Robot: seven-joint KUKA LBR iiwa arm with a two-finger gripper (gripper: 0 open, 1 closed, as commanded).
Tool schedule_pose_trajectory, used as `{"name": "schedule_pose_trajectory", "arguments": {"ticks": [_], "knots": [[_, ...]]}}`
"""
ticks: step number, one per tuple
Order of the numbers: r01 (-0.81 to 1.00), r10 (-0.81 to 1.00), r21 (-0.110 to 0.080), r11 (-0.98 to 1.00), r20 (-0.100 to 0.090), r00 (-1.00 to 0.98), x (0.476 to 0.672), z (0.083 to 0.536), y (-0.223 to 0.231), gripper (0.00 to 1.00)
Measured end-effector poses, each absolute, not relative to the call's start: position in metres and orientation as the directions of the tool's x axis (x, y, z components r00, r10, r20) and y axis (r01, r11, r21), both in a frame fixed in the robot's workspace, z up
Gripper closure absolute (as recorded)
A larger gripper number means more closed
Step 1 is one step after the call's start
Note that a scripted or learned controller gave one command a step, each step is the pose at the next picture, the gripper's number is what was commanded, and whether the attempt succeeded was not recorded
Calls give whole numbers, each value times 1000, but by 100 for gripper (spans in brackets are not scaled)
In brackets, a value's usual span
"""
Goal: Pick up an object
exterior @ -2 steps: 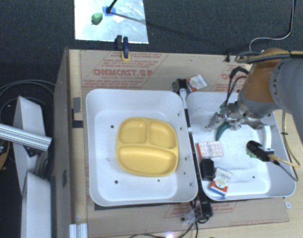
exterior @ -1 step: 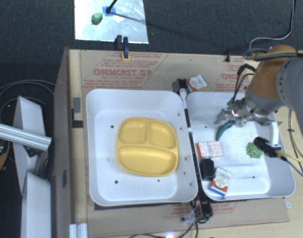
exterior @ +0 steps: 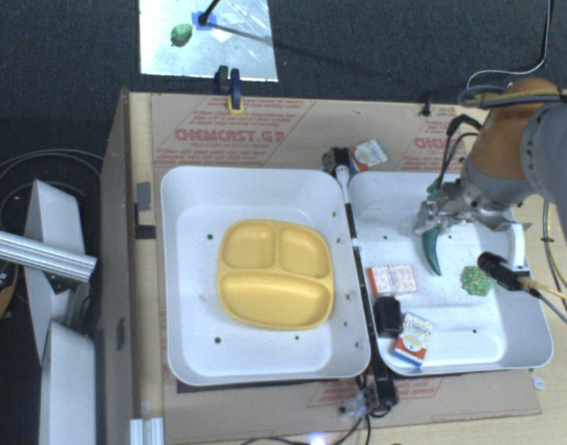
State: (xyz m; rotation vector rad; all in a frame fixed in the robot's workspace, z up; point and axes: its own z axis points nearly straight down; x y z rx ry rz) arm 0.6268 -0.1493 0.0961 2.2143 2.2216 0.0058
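Observation:
My gripper (exterior: 435, 221) is low over the upper middle of the right bin (exterior: 529, 341). A teal curved object (exterior: 433, 250) lies or hangs right under the gripper's tip, its upper end meeting the tip. A green lumpy object (exterior: 474, 281) sits a little to the right of it. Toward the bin's left side lies a small red-and-white packet (exterior: 392, 278), with a black block (exterior: 387, 315) in front of it. A red, white and blue carton (exterior: 411, 337) rests near the front wall.
The left bin (exterior: 186, 248) holds a yellow divided plate (exterior: 274, 273). A small carton (exterior: 368, 154) lies on the cardboard behind the bins. The divider between the bins (exterior: 355, 248) runs close to the left of the packet.

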Motion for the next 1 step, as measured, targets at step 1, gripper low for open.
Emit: {"name": "schedule_pose_trajectory", "arguments": {"ticks": [1], "knots": [[1000,1000,7,6,1,-6,665,187,-59,100]]}}
